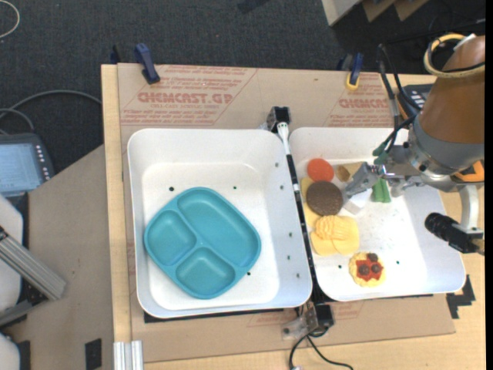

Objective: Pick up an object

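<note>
- Pizza slice [367,268] with dark toppings, close to the near edge of the right bin [431,277].
- Yellow food item [334,234], ridged, just beyond it, by the bin's left wall.
- Teal tray [202,241], three compartments, in the left bin [146,176], toward its near-left corner.
- Brown cookie [324,198] touching the yellow item's far side.
- End effector [367,185] low over the right bin's middle, beside the cookie; green piece [380,190] at it. Cannot tell whether it grips anything.
- Orange ball [320,169] next beyond the cookie.
- Small tan item [343,173] just right of the ball.
- Two clamps [146,62] on the table's far edge.
</note>
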`<action>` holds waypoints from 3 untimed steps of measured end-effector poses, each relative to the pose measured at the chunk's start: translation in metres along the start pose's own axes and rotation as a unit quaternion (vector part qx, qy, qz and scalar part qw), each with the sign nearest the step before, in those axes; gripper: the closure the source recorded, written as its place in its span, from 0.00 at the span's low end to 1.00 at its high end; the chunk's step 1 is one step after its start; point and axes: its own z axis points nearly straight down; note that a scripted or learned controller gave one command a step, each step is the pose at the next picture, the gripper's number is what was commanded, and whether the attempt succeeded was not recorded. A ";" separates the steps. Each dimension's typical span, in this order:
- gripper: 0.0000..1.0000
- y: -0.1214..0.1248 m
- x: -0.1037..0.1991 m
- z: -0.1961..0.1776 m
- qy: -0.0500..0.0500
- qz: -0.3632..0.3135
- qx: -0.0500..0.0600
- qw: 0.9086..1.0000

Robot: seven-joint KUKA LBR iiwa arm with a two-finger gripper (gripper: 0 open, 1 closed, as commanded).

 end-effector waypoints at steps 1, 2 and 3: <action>0.00 -0.054 0.110 0.039 0.002 -0.004 0.005 1.000; 1.00 -0.050 0.104 0.027 0.000 0.001 0.000 1.000; 1.00 -0.054 0.138 -0.127 0.002 -0.003 -0.009 1.000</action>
